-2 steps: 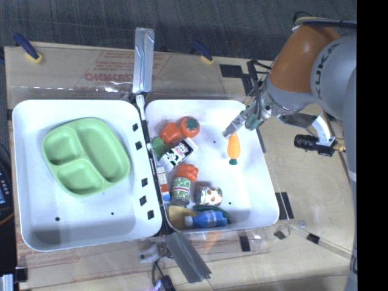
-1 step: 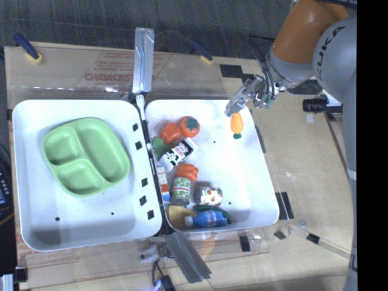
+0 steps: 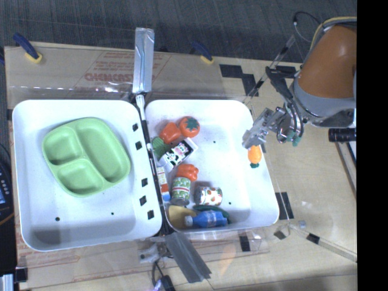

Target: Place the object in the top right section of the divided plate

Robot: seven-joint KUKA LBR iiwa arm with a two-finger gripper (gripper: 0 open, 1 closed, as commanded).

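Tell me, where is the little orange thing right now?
In the camera view, the little orange thing hangs at the end effector, over the right rim of the right bin, far from the green divided plate in the left bin.

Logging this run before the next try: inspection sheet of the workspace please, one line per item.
Surface: bench bears two white bins side by side, left bin and right bin.
Job's things: green divided plate lies in the left bin; small orange object sits at the end effector, over the right bin's right rim.
Clutter: right bin holds a pile along its left side, including a red tomato-like toy, a blue bottle and a printed can.
Grippers: end effector above the right bin's right edge; finger state unclear.
Cables: dark cables run near the wrist.
Surroundings: blue clamps at the bench's far edge; tape strip between the bins.
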